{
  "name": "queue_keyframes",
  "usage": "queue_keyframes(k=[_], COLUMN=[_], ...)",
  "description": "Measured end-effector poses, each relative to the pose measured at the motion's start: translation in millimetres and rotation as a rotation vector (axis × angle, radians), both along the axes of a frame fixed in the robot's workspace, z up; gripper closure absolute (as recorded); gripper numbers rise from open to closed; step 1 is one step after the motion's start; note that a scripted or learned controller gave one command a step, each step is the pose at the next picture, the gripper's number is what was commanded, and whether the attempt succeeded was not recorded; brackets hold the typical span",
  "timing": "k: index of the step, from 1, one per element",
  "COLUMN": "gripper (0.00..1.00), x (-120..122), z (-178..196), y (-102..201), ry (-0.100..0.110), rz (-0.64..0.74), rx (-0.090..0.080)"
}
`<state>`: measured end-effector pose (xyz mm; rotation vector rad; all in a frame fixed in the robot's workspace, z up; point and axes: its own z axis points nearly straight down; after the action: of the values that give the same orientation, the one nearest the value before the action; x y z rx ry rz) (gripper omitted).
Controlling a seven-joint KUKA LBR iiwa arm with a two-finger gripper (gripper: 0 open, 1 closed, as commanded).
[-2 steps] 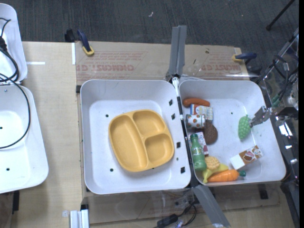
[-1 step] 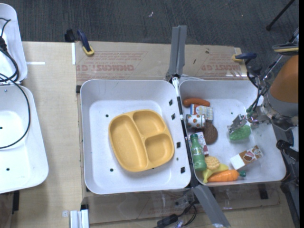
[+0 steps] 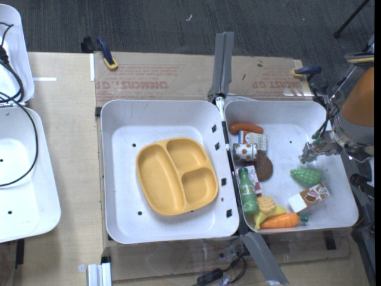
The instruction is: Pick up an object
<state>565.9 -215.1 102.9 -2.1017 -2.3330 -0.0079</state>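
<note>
Carrot (image 3: pixel 280 221), bin's near edge, well below-left of gripper (image 3: pixel 312 153); leaf (image 3: pixel 306 176) just beneath it. Whether it grips anything: cannot tell. Cardboard-topped bench (image 3: pixel 155 76), dark carpet (image 3: pixel 178 11) beyond. Right bin (image 3: pixel 286 115): sausage (image 3: pixel 246 128), can (image 3: pixel 244 151), bottle (image 3: pixel 248 192), carton (image 3: pixel 309 198). Left bin (image 3: pixel 119 159): yellow tray (image 3: pixel 177 176).

Two white bins (image 3: pixel 113 177) sit touching on the bench (image 3: pixel 71 100).

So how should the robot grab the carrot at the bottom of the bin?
Probably across the orange carrot's thick middle, coming straight down from above. It lies flat and long, left to right, so the fingers would close across its narrow width. The bin's front wall and the corn sit close, leaving little room.
</note>
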Motion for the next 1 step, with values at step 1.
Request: queue_keyframes(k=[1], gripper=[0.0], x=[0.4], z=[-0.4], y=[2.8], ry=[0.002], rz=[0.002], rx=[0.004])
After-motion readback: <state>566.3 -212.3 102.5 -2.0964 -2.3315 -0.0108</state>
